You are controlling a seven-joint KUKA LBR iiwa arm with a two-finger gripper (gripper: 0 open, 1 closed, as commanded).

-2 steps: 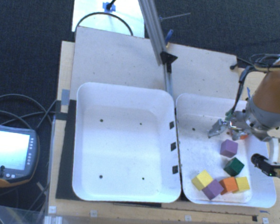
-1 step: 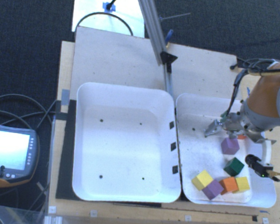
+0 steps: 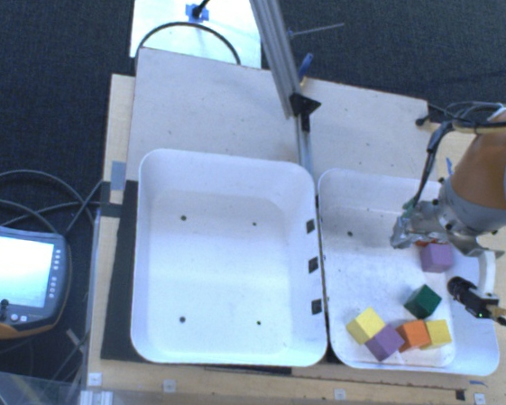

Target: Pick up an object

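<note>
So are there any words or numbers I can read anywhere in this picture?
None can be read.
The handheld screen left of the bench: it glows pale, any writing too blurred to read.
The small black tags on the rim between the two bins: too small to tell whether they carry writing.
The colored blocks in the right bin: plain faces.

A teach pendant (image 3: 10,283) lies left of the bench, cables (image 3: 18,188) looping behind it
</note>
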